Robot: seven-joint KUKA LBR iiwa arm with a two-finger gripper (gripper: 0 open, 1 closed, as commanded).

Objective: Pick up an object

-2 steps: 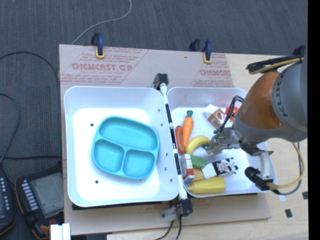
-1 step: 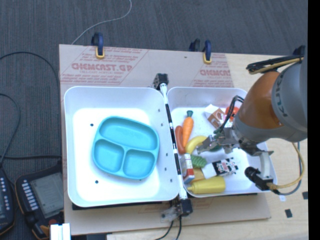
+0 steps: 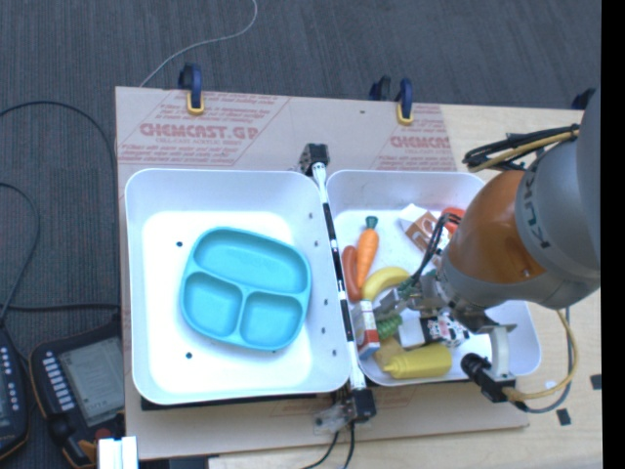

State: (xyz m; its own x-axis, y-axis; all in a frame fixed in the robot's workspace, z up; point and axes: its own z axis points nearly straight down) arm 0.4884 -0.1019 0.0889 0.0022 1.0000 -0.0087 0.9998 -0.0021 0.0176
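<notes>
Camera view from above the desk [image 3: 293, 115], with two white bins side by side. The left bin [image 3: 156, 213] carries a blue divided plate [image 3: 244, 288]; the right bin [image 3: 527, 345] holds the clutter the task draws on. We see a carrot [image 3: 365, 250] lying near the divider, a banana [image 3: 384, 281] just below it, a yellow bottle [image 3: 418, 362] against the near wall, and a small brown packet [image 3: 422, 228] toward the far side. The arm [image 3: 508, 242] reaches in from the right, its orange band directly over the pile, and the claw [image 3: 415, 311] sits low among the things between banana and bottle. We cannot tell its state, since the wrist hides the tips.

Risks, as we judge them:
- The things lie touching or nearly so — a closing claw may pinch two at once, or catch only an edge that slips out on the lift.
- The banana and bottle are rounded and smooth, so either may roll aside under a descending tip.
- The claw works close to the near wall and the divider — a sideways nudge could wedge something against them.
</notes>
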